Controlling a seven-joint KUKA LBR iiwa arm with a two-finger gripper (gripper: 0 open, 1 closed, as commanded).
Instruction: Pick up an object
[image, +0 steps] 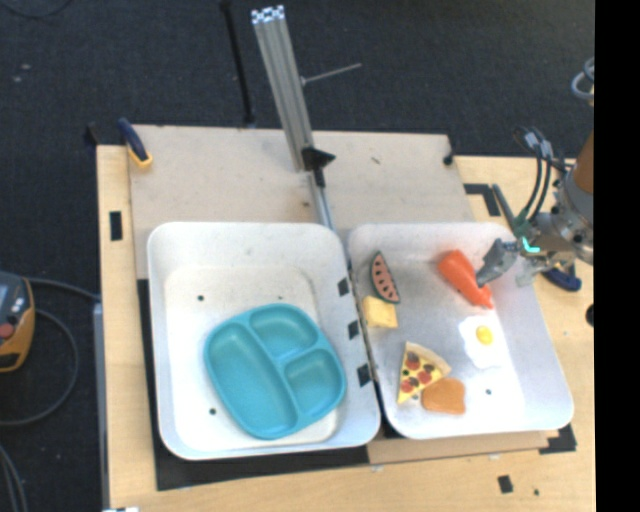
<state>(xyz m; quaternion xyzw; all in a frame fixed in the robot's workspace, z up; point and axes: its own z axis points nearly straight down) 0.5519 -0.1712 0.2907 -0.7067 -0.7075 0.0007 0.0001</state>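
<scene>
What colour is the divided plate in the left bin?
Light blue, turquoise-like; the divided plate shows best in the camera view.

A pale wooden tabletop (400, 160) carries two shallow white bins: the left bin (170, 250) and the right bin (545, 385), side by side. An aluminium post (283, 85) rises behind them. Dark carpeted floor (60, 60) surrounds everything.

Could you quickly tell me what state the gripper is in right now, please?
Gripper: over the right bin, right beside the orange carrot; whether it is open, shut or gripping the carrot cannot be told from this view.
</scene>
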